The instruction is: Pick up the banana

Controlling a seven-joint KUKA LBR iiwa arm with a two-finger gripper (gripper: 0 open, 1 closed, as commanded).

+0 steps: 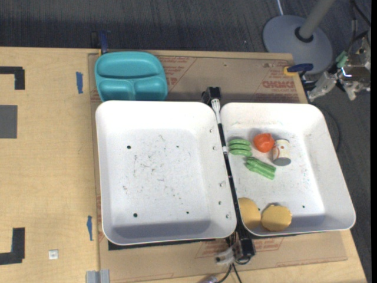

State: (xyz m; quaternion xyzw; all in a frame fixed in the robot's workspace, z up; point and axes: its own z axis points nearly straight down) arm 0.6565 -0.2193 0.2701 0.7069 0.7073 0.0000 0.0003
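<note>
Below me, two bins (pixel 159 229) of smooth white plastic, left one scuffed, teal tray (pixel 131 75) behind them of matt plastic, brown cardboard sheet (pixel 235 78) beneath, bench (pixel 47 158) of pale wood.

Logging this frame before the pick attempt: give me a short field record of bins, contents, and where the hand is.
left bin: shallow white plastic bin, scuffed floor
right bin: matching shallow white bin, holds all the items
near edge: two rounded yellow items, touching, by the divider corner; banana not clearly identifiable
centre: orange-red round item, two green pieces, small white and grey item
behind left bin: teal compartment tray
hand: outside the bins, past the right bin's far right corner; finger state unclear
</note>
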